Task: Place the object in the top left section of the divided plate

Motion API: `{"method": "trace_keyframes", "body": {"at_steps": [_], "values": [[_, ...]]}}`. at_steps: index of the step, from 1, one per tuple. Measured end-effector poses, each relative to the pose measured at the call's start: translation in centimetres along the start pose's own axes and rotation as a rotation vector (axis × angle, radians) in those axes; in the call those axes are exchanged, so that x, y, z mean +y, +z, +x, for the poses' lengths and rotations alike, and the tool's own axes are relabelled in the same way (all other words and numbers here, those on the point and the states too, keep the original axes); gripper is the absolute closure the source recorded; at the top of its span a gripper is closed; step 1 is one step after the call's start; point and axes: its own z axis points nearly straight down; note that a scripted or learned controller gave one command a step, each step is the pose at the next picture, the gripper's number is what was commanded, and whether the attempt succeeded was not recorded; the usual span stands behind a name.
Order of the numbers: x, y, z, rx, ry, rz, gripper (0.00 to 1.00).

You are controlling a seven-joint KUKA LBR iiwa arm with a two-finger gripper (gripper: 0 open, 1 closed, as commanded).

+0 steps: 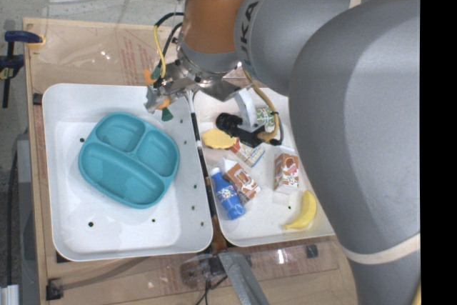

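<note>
Hovering over the upper right corner of the left bin (53,153), the gripper (161,102) hangs just above and to the right of the blue divided plate (128,159). A small teal-and-orange object (166,113) shows at its tip, seemingly pinched between the clenched fingers, though it is too small and too hidden to name. Judging by its size, it is light and probably stiff plastic, so a pinch across its narrow middle should do. Its long axis and heading cannot be made out.

The plate lies with its long axis running from upper left to lower right, its two smaller sections toward the top. The right bin (314,228) holds a banana (304,211), a blue bottle (227,196) and small cartons (285,171).
</note>
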Motion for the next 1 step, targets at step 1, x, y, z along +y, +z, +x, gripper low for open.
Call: {"method": "trace_keyframes", "body": {"at_steps": [1], "values": [[2.38,3.89,5.53,0.0,-0.331,0.002,1.0]]}}
